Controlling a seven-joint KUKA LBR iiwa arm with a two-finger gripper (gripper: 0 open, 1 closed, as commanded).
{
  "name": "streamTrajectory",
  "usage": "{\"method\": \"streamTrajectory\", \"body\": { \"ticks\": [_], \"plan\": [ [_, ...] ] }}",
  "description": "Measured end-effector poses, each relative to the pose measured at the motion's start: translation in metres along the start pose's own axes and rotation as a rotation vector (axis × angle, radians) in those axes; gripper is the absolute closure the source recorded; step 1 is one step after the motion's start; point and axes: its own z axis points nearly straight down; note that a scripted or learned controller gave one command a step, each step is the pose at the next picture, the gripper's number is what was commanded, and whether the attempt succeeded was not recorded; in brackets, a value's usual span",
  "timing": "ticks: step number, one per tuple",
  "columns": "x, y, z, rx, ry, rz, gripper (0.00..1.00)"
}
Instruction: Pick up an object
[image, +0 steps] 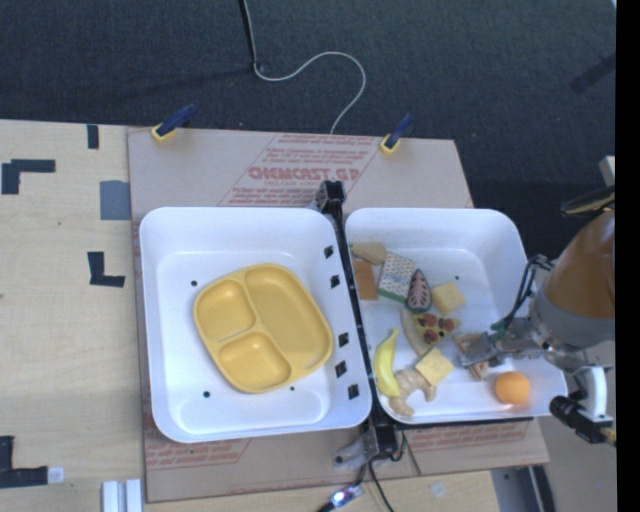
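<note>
- I see the grey arm with its orange band (590, 275) reaching in from the right, over the right-hand shallow white bin (500, 225).
- The two-finger gripper (478, 352) sits low in that bin, near its front right part, among the food pieces. I cannot tell how it is set; the tip is too small and cluttered to read.
- Nothing visibly sits in its grasp, so I judge the pick as not yet done.
- Candidates lie close by: a small round orange fruit (512, 388) just beside the gripper towards the front, a pale yellow cheese-like block (434, 366) on its other side, and a dark-speckled slice of toy pizza (432, 325) a little further back.
- A yellow banana (386, 362) lies by the divider with a tan, knobbly piece (408, 386) touching its lower end; a watermelon wedge (418, 290) and a chequered pale packet (394, 275) sit towards the back.
- The left-hand white bin (160, 300) holds a yellow plastic three-compartment plate (262, 326), well apart from the arm.
- What is left, as I read it: closing on one piece, lifting it clear, and confirming it comes up. The crowding round the tip could spoil the grasp.
</note>
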Motion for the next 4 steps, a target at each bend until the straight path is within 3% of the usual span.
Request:
{"method": "streamTrajectory", "body": {
  "ticks": [1,3,4],
  "plan": [
    [-0.006,0.007,-0.058,-0.003,0.0,0.0,1.0],
    [-0.005,0.009,-0.131,-0.002,0.001,-0.001,1.0],
    [0.045,0.015,-0.12,0.002,0.003,-0.004,1.0]
  ]
}}
